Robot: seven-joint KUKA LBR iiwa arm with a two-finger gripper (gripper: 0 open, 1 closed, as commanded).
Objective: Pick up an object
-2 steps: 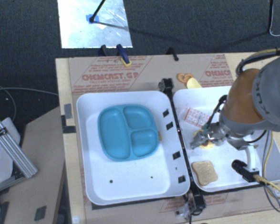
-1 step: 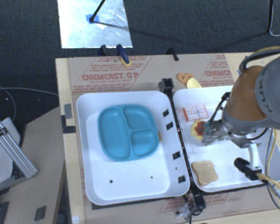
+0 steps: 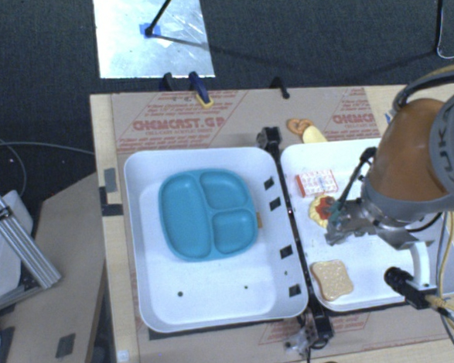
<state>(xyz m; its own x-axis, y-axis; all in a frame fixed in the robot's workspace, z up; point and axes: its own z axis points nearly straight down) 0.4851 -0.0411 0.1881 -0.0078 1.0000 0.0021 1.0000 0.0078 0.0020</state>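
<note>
Camera view: 2 shallow white bins, left (image 3: 144,221) and right (image 3: 364,148), on a cardboard-covered tabletop (image 3: 230,114).
Floor: dark carpet (image 3: 33,66), silver sheet (image 3: 150,31) lying on it.
Left bin: teal divided plastic tray (image 3: 207,213).
Right bin: tan toast slice (image 3: 332,279), red-and-white card (image 3: 316,182), red-yellow toy food (image 3: 320,208).
Gripper (image 3: 340,227): over the right bin, just beside the toy food; fingers' state cannot be told.

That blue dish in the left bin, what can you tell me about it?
The blue tray is a rounded, matte, plastic-looking dish in pale turquoise, moulded into three compartments: one large on the left, two smaller on the right. It lies flat and right side up on the floor of the left bin, toward the bin's upper middle. Nothing sits in it. Something small and tan shows at its right edge, too tiny to identify. The gripper is over the other bin.
</note>
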